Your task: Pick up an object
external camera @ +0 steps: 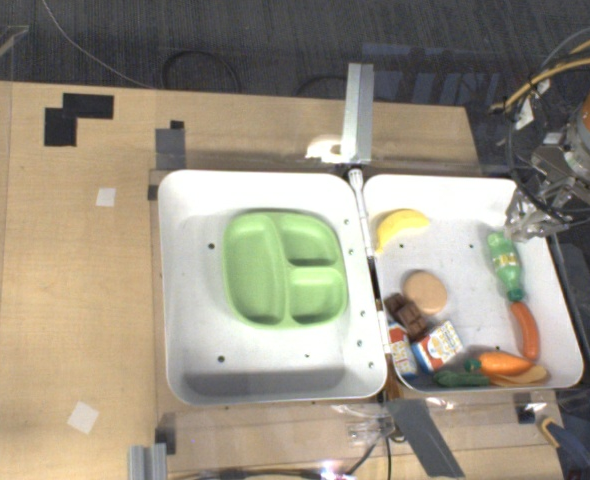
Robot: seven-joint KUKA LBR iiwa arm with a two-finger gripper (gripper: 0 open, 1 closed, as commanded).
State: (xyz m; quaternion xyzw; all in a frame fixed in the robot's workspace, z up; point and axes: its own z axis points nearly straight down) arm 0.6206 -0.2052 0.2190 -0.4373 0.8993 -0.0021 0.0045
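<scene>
The right bin (465, 218) holds several toy foods. A yellow piece (402, 225) lies at its back left and a round tan biscuit (427, 291) sits near the middle. A brown block (407, 314) and a red-and-white carton (438, 346) lie toward the front left. Along the right wall lie a green bottle (504, 264) and an orange sausage (526, 329), with a carrot (505, 363) and a green vegetable (461, 376) at the front. My gripper (528, 220) hangs over the bin's back right rim, just above the bottle's top, with nothing visibly in it.
A green divided plate (283, 266) lies in the left bin (190, 348). A metal post (359, 113) stands behind the wall between the bins. Cables (550, 73) hang behind the arm at the right. Wooden bench surface stretches to the left.
</scene>
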